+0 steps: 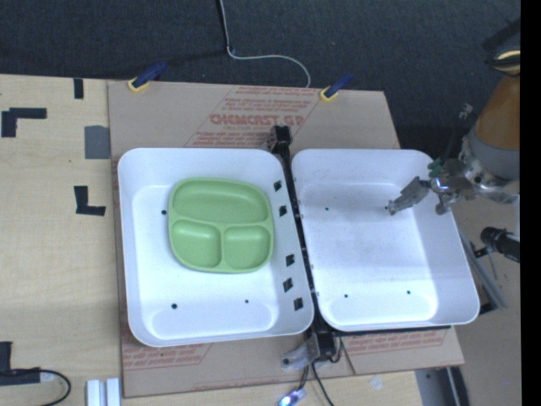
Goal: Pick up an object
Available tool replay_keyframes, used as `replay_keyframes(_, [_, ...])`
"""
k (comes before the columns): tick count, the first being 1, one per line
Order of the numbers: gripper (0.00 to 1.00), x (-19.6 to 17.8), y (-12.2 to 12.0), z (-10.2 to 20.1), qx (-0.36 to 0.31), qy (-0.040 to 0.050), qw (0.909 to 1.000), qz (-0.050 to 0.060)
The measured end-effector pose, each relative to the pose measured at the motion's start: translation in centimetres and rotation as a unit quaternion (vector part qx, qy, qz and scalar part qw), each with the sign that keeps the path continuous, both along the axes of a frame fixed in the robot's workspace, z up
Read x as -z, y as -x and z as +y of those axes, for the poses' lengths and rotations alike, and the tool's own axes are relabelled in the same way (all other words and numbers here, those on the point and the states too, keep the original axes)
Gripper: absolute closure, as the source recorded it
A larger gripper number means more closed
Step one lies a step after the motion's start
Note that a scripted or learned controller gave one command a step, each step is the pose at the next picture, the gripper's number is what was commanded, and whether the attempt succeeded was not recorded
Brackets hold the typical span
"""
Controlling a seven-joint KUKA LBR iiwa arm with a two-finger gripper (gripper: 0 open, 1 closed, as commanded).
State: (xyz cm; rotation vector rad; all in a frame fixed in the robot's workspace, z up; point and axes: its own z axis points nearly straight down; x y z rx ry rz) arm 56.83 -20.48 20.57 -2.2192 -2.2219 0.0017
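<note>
A green plate [221,225], smooth moulded plastic with rounded corners and three sunken compartments, lies flat in the left bin [139,256], toward its far side. The right bin [439,307], a shallow white tray with rounded corners and a faintly scuffed floor, sits just beside it, joined along a black clipped seam. The end effector [404,200], grey metal, hangs over the right bin's far right part, well apart from the plate; I cannot tell how it is set. Both bins rest on brown printed cardboard [254,117] on the table [51,252].

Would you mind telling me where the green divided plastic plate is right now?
The green divided plastic plate lies flat in the left white bin, toward its upper middle, well away from the gripper over the right white bin.
</note>
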Motion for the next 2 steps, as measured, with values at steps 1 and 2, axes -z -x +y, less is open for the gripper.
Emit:
replay_keyframes(1, [0.00,12.8,1.8,7.7,-0.002,-0.0010,1.0000,0.002])
replay_keyframes(2, [0.00,-2.7,8.6,13.5,-0.003,-0.0013,1.0000,-0.003])
